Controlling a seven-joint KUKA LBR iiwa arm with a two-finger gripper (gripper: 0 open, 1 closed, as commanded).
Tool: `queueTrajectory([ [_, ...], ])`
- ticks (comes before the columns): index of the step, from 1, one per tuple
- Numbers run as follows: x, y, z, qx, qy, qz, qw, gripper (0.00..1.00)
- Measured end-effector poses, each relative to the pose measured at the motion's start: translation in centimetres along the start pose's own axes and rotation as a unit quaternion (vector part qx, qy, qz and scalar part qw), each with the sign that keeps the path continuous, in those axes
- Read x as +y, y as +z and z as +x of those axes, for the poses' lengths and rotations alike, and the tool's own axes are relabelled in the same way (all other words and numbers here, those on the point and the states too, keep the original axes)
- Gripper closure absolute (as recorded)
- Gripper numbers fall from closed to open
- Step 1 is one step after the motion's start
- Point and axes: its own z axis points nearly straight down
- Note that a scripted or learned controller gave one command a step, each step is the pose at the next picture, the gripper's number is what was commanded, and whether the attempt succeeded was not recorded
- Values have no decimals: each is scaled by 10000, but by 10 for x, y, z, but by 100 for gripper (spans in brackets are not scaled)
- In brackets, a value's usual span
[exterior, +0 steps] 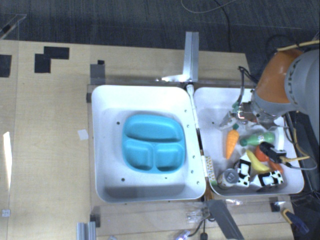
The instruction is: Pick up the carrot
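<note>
we see the tool (239, 115) just far of the carrot (231, 142), which runs near-to-far. can't tell its state.

A robotics lab. The wooden table (45, 149) carries two white bins (102, 134) held by metal brackets (192, 54). Black marker patches (50, 58) sit on the table left of the bins, a loose cable (220, 6) crosses dark carpet beyond them, and a grey-and-orange arm (290, 81) reaches over the right-hand bin.
</note>
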Motion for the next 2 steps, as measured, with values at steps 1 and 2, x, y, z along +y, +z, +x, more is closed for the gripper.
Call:
queueTrajectory([
  [1, 3, -12, 2, 13, -9, -32, 10000, 100],
  [2, -39, -114, 41, 8, -209, 26, 9998, 100],
])
